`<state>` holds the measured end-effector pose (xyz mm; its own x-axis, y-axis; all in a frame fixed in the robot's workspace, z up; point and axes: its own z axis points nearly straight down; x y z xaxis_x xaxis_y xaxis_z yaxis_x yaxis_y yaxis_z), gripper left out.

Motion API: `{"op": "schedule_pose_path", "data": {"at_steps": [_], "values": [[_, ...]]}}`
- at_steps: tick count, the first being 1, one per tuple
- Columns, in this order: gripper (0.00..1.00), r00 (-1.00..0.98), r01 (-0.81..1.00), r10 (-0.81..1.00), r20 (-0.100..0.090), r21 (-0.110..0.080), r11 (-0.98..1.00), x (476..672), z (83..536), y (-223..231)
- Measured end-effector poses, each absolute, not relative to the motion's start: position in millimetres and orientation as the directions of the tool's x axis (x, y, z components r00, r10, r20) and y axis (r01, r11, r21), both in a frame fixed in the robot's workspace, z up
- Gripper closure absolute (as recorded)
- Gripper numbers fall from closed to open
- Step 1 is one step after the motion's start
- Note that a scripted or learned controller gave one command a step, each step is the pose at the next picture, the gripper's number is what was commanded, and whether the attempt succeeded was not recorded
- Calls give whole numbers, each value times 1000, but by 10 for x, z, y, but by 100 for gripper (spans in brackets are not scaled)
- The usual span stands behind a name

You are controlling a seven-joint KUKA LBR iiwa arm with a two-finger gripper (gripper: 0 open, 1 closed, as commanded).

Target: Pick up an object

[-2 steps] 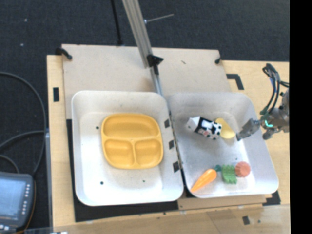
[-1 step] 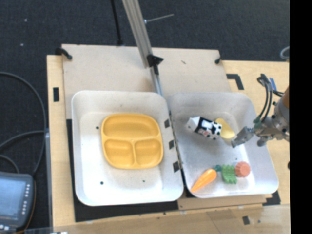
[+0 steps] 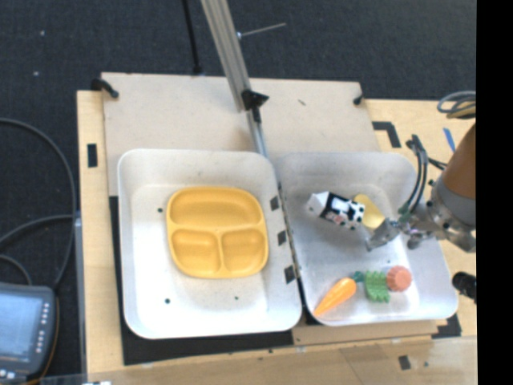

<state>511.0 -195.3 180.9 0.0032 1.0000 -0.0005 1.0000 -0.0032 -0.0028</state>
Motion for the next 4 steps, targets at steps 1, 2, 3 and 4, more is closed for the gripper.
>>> {"op": "schedule_pose_path", "data": {"at_steps": [1,2,3,4], "values": [[0,1,1000,1000,0,-5,-1,5125,1181,-1967],[100,6,1000,1000,-2,5,-6,5154,1328,-1979],[100,-3,1000,1000,-4,9,3,5177,1963,-1951],[100,-4,1000,1000,-3,7,4,5219,2404,-1939]]}}
